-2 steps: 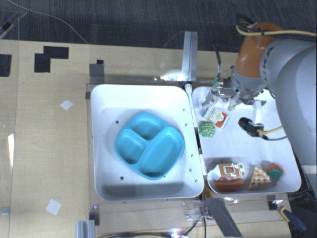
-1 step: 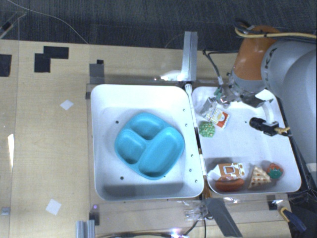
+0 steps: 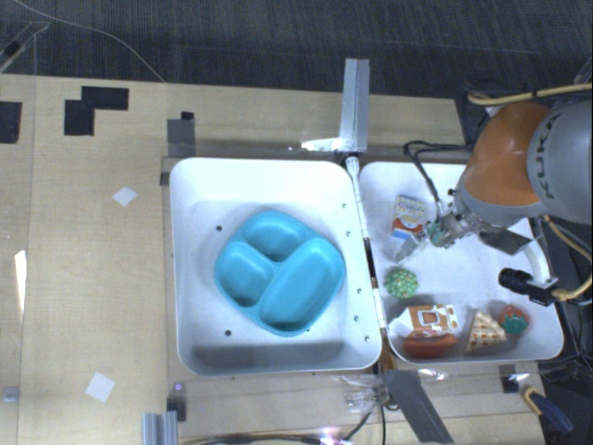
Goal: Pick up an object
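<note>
Beside gripper, illegibly printed packet

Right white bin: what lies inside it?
Right white bin holds a green textured ball, an orange-and-white box, a triangular wedge and a small packet; the arm covers its upper corner.

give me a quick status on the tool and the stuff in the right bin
Tool low in right bin, at small white packet; grip unconfirmed. Green ball close below. Blue divided plate alone in left bin.
</note>
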You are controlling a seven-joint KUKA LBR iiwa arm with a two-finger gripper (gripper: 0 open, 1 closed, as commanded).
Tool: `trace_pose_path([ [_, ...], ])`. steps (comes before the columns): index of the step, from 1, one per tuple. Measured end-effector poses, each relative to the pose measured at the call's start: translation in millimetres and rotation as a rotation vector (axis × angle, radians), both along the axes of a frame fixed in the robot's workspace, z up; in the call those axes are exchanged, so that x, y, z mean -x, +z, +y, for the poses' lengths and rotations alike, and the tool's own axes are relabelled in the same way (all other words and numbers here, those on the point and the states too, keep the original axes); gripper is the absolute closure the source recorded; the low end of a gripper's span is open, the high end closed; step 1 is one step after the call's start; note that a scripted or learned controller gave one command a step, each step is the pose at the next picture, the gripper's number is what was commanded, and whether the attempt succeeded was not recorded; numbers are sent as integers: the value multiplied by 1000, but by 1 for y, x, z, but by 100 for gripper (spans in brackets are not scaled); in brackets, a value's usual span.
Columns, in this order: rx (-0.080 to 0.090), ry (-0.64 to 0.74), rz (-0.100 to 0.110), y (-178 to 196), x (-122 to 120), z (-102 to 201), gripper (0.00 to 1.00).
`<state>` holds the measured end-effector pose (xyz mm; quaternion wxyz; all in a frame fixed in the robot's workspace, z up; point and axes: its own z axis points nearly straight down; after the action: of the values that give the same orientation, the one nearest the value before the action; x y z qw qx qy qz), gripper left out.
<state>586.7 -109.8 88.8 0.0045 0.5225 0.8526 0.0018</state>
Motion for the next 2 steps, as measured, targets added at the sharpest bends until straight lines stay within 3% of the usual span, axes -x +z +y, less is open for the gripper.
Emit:
trace_pose_path([
  [1, 0, -81, 7, 0, -81, 18, 0],
  [2, -1, -76, -7, 13, -84, 20, 100],
])
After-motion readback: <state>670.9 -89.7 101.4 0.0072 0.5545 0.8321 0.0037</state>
